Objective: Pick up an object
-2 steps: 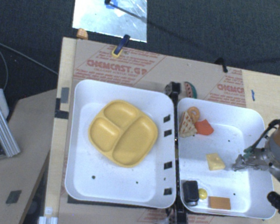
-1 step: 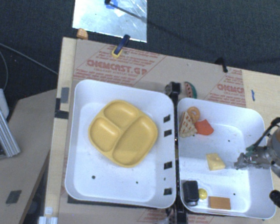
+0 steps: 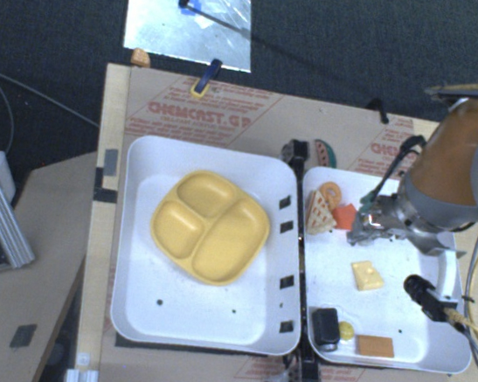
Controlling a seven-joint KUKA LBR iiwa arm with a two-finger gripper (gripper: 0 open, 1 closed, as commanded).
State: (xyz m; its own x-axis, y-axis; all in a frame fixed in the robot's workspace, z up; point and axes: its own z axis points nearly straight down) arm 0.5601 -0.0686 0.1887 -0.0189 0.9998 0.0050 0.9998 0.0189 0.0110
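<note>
We saw the arm (image 3: 464,156) reach in over the right bin (image 3: 446,352), its gripper (image 3: 367,230) angled down just beside the orange-red block (image 3: 345,216). We could not tell its grasp. The yellow cheese wedge (image 3: 366,276) lay near the bin's middle, apart from the gripper.

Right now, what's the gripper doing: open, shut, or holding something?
Gripper: cannot be told. It sits low over the right bin, beside the red piece, with nothing visibly gripped.

The arm (image 3: 474,148) runs off the right edge — wrist hides the bin's (image 3: 201,335) far corner.
</note>
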